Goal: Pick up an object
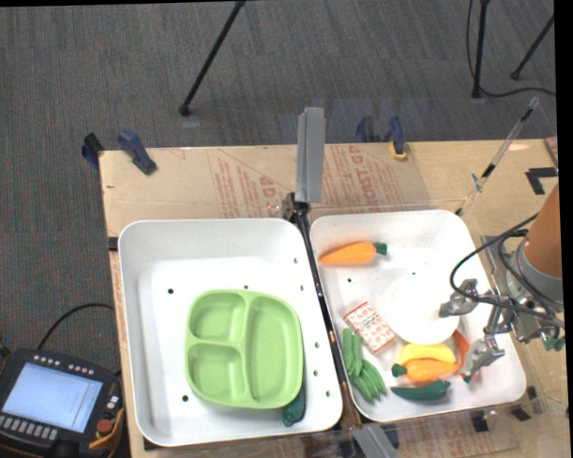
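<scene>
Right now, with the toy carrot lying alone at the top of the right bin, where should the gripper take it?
Probably across the middle of the toy carrot's orange body, coming straight down. It lies flat, roughly left to right, green top toward the right, with bare bin floor on both long sides, so fingers could close across its narrow width. The gripper sits lower right.

Right bin (pixel 427 223): open floor at 12 o'clock beyond the carrot (pixel 349 254); toys crowd 6 o'clock. Left bin (pixel 147 266): green tray (pixel 244 349) occupies centre.
</scene>
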Motion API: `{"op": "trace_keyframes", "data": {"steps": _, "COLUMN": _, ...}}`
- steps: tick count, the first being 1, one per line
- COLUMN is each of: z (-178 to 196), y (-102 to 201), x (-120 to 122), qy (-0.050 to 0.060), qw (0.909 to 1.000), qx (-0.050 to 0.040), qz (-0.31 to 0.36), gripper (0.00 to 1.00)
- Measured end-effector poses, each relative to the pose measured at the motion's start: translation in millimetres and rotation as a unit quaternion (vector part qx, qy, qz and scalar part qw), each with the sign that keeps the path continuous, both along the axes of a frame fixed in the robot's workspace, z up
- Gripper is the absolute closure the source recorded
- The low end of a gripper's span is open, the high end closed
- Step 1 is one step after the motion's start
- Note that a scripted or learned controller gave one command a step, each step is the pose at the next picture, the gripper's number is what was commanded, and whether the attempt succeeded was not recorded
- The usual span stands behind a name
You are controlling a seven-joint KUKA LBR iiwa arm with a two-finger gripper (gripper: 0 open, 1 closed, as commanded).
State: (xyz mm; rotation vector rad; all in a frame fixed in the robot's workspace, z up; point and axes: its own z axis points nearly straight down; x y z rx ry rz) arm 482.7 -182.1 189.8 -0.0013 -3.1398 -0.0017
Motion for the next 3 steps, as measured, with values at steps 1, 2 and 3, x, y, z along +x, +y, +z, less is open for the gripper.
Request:
{"op": "trace_keyframes", "data": {"steps": 1, "z": -90, "y": -28, "x": -4, "qy": -0.004, "qw": 1.0000, "qx": -0.0011, "qz": -0.005, "gripper": 0.00}}
{"op": "trace_keyframes", "data": {"steps": 2, "z": -103, "y": -26, "x": -5, "qy": 0.000, "qw": 1.0000, "qx": 0.0005, "qz": -0.008, "gripper": 0.00}}
{"op": "trace_keyframes", "data": {"steps": 3, "z": -103, "y": 86, "x": -7, "qy": 0.000, "qw": 0.9927, "qx": 0.0016, "qz": 0.120, "gripper": 0.00}}
